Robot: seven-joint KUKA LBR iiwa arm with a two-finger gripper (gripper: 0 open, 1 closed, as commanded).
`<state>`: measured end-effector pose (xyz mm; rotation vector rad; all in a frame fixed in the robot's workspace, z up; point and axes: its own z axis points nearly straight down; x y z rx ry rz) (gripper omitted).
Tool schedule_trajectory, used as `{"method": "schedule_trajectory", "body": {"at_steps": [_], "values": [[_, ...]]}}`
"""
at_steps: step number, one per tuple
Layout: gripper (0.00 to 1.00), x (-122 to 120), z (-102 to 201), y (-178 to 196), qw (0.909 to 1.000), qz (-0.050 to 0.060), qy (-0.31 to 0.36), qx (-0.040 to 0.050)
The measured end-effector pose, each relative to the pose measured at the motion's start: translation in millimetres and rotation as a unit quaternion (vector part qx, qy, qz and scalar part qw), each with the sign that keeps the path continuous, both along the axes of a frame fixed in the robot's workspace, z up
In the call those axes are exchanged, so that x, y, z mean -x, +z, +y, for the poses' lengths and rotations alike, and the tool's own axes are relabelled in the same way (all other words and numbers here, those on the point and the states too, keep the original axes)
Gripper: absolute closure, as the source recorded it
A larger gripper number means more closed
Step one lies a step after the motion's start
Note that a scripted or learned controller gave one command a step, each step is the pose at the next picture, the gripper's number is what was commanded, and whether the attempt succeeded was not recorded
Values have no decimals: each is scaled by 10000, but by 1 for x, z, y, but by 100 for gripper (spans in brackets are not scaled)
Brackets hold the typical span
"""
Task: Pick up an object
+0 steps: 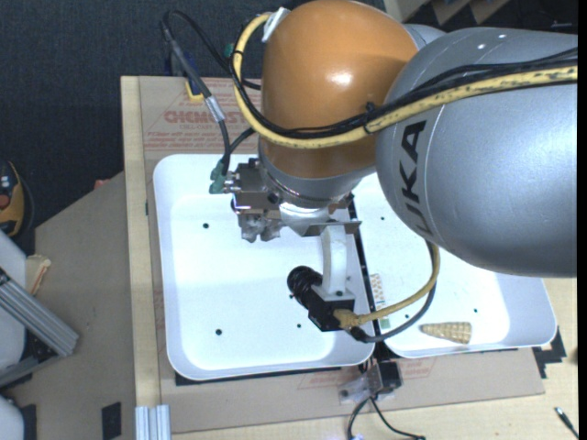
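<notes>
A pale bench (138,246) on dark carpet (73,62) bears two white bins; the gripper (258,227) hangs low over the left bin (193,337), open or closed cannot be told; a tan ridged piece (447,332) lies in the right bin (523,328) near its front edge, well apart from the gripper.

Smooth glossy white plastic for the bin (183,273) beneath the jaws, matt pale board for the worktop (138,136) around it, rough tan surface on the wedge (447,332) well apart.
</notes>
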<state>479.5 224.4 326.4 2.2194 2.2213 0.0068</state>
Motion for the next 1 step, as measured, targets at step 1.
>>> {"method": "schedule_trajectory", "body": {"at_steps": [1], "values": [[100,0,0,219,10000,-73,6,-38]]}}
